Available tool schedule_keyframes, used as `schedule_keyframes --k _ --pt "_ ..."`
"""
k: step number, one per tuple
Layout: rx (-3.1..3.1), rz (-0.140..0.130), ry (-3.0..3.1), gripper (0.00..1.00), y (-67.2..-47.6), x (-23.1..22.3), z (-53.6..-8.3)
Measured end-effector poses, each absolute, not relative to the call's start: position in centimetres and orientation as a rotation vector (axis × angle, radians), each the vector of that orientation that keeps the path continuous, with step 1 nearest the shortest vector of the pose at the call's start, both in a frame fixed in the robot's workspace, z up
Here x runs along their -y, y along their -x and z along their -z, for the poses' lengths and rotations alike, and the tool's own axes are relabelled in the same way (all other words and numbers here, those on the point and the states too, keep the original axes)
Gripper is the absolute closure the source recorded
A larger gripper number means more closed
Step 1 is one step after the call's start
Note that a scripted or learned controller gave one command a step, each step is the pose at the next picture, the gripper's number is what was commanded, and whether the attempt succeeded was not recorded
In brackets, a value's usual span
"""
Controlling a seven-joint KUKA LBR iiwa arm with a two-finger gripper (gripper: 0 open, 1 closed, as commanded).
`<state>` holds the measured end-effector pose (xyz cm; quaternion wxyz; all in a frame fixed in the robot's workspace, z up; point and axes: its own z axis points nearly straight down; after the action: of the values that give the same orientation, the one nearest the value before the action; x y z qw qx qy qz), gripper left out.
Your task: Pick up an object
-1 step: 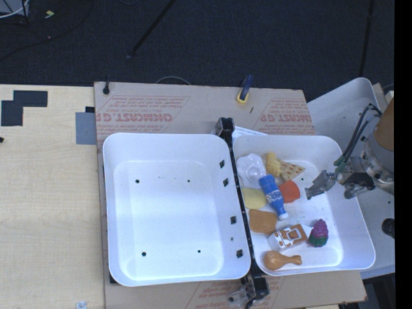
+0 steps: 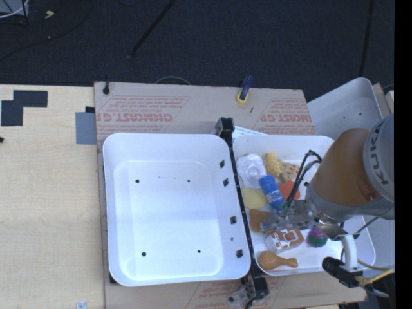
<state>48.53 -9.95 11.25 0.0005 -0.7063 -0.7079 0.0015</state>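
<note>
- Your left bin [image 2: 122, 172] offers a wide bare floor to pass over.
- The right bin [image 2: 322, 140] is crowded: blue bottle [image 2: 271, 192], yellow sponge [image 2: 253, 199], tan drumstick toy [image 2: 277, 260].
- The arm [image 2: 351, 169] overhangs that bin's right half.

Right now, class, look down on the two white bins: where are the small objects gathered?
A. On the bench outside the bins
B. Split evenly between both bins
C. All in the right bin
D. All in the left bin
C: the blue bottle, the corn cob and the tan piece lie in the right bin, under the arm; the left bin shows bare white floor.
</note>
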Motion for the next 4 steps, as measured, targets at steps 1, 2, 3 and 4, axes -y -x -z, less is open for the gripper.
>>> schedule_keyframes --k 1,2,3,4 --pt "2.224 0.001 2.22 0.0 -52.7 8.2 -8.7" --pt "2.21 -0.003 2.225 1.0 -52.5 8.4 -9.7" --pt "2.227 0.006 2.225 1.0 -51.9 0.9 -19.3" --pt "2.226 0.005 2.219 1.0 -58.5 -3.7 -22.8"
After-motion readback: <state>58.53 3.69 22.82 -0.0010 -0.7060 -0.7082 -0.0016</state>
